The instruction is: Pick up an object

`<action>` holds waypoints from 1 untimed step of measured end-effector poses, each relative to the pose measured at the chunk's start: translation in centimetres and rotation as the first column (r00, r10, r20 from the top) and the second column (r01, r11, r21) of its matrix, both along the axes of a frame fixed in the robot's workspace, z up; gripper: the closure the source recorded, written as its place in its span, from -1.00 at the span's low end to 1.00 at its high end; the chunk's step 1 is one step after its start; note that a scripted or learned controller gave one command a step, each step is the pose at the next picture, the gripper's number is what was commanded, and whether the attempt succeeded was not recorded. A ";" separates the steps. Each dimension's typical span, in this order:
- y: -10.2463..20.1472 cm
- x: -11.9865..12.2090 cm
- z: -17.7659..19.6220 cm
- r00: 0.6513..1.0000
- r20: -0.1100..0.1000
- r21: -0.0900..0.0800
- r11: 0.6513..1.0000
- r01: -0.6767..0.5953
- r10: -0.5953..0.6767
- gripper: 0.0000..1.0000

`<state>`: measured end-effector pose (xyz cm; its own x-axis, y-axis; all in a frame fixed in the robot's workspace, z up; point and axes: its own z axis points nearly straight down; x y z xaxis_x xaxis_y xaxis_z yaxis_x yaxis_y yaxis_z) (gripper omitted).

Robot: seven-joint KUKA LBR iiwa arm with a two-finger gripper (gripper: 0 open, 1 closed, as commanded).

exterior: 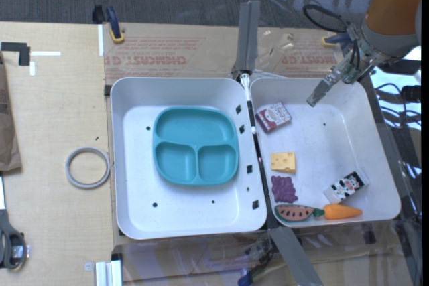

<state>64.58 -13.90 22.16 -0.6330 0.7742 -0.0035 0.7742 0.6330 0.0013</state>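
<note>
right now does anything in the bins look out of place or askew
Nothing is spilled or damaged. The watermelon slice and carrot are crowded against the near wall of the right bin, and the small red box lies skewed. The teal tray sits flat in the left bin.

Printed lettering appears on the brown cardboard sheet (167, 53) lying along the upper middle of the frame, behind the two bins. The red print is seen inverted and reads approximately "CHEMICAL GR"; the exact wording cannot be confirmed. A second red print on the cardboard at upper right (295, 58) is illegible. The small red package (273, 116) carries print too small to read.
</note>
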 end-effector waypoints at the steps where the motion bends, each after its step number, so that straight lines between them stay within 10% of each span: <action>1: 3.1 -1.8 -8.6 0.998 -0.002 0.001 0.998 0.066 -0.066 -1.00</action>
<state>62.77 -10.84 13.57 -0.5802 0.8145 -0.0011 0.8145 0.5802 0.0003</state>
